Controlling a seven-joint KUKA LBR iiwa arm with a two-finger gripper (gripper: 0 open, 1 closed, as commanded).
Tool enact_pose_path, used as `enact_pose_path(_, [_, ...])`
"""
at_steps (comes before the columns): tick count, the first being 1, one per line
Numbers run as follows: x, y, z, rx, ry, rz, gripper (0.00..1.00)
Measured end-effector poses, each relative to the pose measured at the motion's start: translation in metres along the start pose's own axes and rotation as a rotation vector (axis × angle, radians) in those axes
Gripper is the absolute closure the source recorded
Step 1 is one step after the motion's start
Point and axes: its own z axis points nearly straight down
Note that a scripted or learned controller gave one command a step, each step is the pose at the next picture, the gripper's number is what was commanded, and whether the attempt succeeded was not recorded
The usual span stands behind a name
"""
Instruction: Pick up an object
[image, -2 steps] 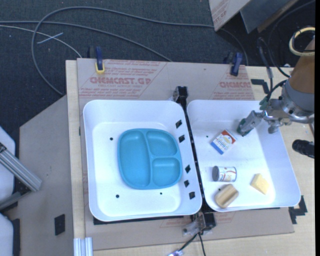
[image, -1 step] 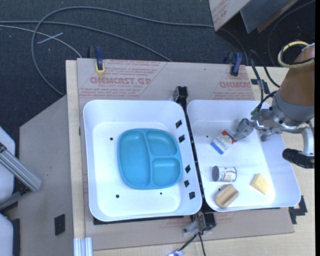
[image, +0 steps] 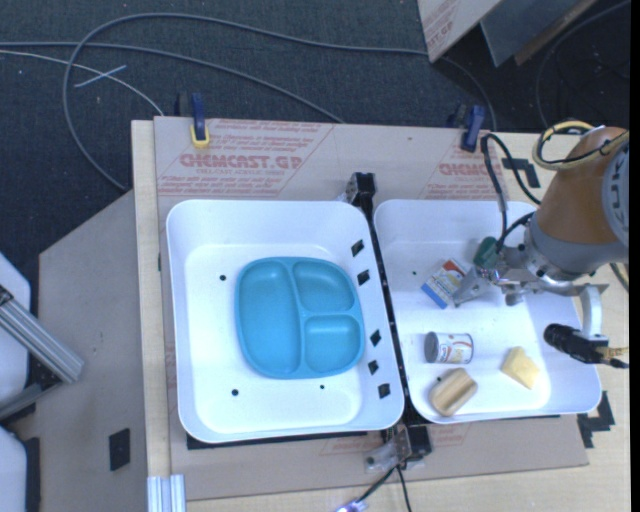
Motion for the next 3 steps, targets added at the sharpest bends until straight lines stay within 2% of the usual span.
enact_pose_path(1, [0.0,0.002,0.019,-0.007,0.0,-0.001,0.0])
enact_pose_path(2, [0.0,0.003,0.009,-0.012,-0.003,-0.001,1.0])
enact_pose_path(3, [0.003,0.006,-0.056,-0.014,-0.005,-0.002,1.0])
